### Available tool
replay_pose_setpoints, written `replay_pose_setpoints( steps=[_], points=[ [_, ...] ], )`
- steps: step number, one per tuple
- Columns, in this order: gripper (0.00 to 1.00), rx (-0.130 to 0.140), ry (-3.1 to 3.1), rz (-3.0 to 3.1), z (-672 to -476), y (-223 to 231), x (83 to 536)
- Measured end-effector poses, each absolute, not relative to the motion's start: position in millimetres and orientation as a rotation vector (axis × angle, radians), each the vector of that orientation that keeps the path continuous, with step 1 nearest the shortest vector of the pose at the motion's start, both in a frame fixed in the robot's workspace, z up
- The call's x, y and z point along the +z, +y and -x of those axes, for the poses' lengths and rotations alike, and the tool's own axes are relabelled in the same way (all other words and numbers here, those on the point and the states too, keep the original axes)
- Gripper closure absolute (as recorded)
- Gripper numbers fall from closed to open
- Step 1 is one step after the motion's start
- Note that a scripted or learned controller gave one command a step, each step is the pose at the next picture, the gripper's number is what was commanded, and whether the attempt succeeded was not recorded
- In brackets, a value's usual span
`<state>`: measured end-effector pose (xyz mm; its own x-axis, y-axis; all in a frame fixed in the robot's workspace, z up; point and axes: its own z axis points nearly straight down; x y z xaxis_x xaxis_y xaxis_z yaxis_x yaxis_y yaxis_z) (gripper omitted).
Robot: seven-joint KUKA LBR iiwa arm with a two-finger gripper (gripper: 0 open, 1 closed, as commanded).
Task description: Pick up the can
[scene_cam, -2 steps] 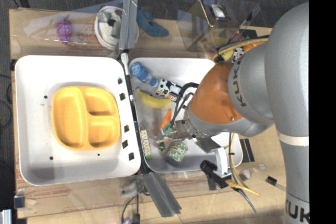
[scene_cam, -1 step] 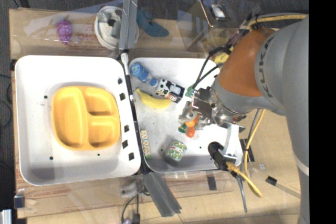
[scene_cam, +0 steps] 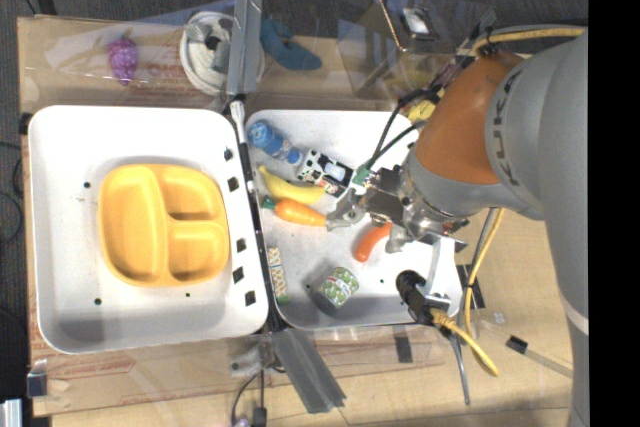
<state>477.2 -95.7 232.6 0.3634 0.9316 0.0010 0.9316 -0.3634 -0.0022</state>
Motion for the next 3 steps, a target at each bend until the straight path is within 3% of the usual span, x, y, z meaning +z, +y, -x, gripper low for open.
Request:
replay_pose_setpoints(
  steps=[1, 2, 3],
  points=[
    [0.00, 0.004, -1.723, 2.620, -475.9, -113, 106],
    [0.00, -0.003, -1.826, 2.551, -477.6, -140, 93],
    [0.00, 0.000, -1.934, 2.472, -477.0, -94, 91]
  ],
)
